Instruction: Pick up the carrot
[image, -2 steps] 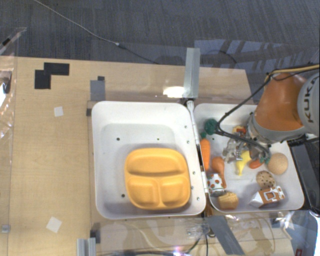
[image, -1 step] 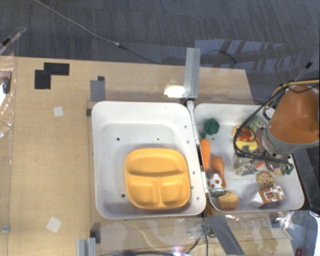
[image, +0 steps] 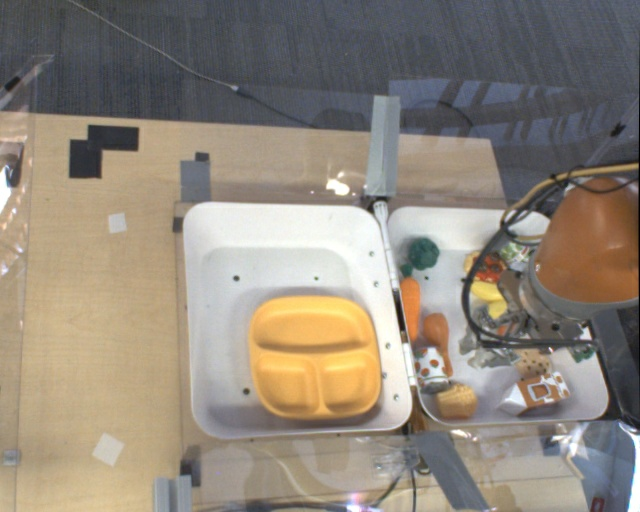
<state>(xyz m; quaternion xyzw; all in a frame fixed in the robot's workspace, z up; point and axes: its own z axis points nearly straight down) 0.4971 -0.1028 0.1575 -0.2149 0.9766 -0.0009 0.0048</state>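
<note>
Gripper (image: 512, 345) low in the right bin (image: 590, 405); we cannot tell whether it is wide or closed, as the orange wrist hides it.

In the camera view we find the carrot (image: 409, 303) lying lengthwise against the right bin's left wall, centre-right of the frame, well apart from the gripper at the right edge. A green piece (image: 424, 252) sits above it, a brown piece (image: 437, 330) just beside it. We judge the reach not yet made; next the arm must travel left, align along the carrot, and descend clear of the wall.
</note>
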